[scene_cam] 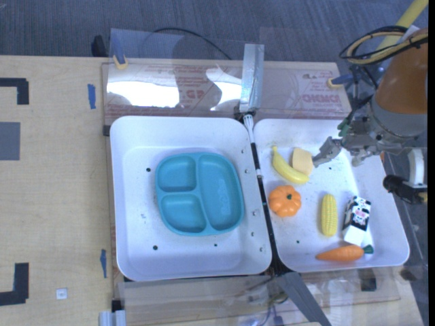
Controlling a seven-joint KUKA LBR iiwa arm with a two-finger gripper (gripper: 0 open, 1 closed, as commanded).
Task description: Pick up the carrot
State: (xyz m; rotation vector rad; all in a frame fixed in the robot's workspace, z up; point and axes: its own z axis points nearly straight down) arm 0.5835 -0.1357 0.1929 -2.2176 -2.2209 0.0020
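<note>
- Camera view, where things lie: the carrot [340,253] lies on its side near the front edge of the right bin [387,250], its green end touching or just beside the foot of a small milk carton [357,221].
- The gripper [329,149] sits near the back of the same bin, close to a pale cheese wedge [302,160] that leans against a banana [287,168]. Well apart from the carrot.
- Fingers: one grey tip pokes out towards the cheese, but how wide they stand I cannot tell; nothing shows between them.
- Doing the step well, as I judge it: bring the gripper forward over the bin, passing above the corn cob [328,214] and carton, then turn the fingers to close across the carrot's short width at its thicker middle. Come down on the side away from the carton so it is not knocked.
- Materials and shapes: the carrot looks smooth, tapered and orange, probably plastic and likely to roll. The pumpkin [285,201] is ribbed and round; the corn is knobbly.
- The left bin [136,243] holds a glossy blue divided plate [200,193].
</note>
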